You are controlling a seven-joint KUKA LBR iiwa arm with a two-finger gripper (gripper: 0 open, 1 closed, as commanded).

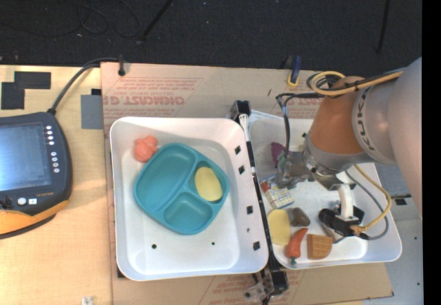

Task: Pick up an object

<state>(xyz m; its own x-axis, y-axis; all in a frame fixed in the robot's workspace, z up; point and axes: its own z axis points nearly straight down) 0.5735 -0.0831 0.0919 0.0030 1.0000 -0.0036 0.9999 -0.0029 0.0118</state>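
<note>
From above, a cardboard-covered bench (165, 90) bears the left bin (127, 242), holding a teal tray (172, 193). Beyond the bench lies dark floor with cables. The gripper (293, 171) hangs over the right bin (386, 245), right of that tray, above toy food (296, 224); its jaw state cannot be told.

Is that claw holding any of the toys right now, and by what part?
Cannot be told: the claw is low in the right bin, its tips hidden by the arm.
</note>
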